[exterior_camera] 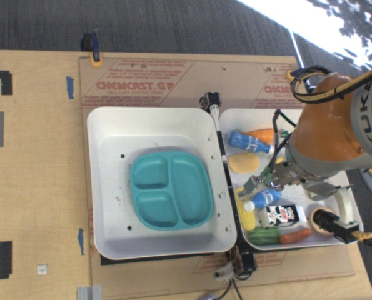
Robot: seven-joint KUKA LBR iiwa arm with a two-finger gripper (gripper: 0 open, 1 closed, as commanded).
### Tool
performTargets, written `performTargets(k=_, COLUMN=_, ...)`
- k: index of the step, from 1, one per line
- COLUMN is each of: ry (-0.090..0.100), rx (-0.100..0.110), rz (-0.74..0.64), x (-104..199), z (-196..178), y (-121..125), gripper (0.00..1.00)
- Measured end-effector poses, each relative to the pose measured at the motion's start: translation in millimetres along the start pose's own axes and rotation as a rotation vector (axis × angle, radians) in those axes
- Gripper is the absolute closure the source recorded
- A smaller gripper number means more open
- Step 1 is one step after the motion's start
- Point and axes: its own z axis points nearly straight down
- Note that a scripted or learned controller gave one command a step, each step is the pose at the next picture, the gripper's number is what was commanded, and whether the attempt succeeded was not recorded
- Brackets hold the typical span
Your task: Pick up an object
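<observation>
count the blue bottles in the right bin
2: one blue bottle near the bin's far side beside the carrot, another mid-bin under the gripper. The arm may hide more.

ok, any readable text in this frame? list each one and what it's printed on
"CHEMCAST GP", red print, faint and partly guessed, on the brown board behind the left bin.
The same red print, cut off by the arm, on the board's right part: too broken to read.
"UK", part of a larger word, on the arm's grey casing.
The small black and white carton in the right bin bears print too small to read.
</observation>
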Motion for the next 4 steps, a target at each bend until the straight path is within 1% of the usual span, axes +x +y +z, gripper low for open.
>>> performTargets(k=1, ry=-0.002, rx=-0.004, rz=-0.261, x=-4.4, z=-0.3, y=26.4, gripper=0.00)
performTargets(k=2, ry=-0.002, rx=-0.005, rz=-0.284, x=-18.0, z=-0.7, y=83.2, gripper=0.00)
performTargets(k=3, ry=-0.001, rx=-0.002, rz=-0.655, x=0.3, z=-0.7, y=42.1, gripper=0.00)
performTargets(k=4, ry=-0.004, rx=-0.006, rz=-0.743, x=-33.4, z=-1.3, y=127.2, gripper=0.00)
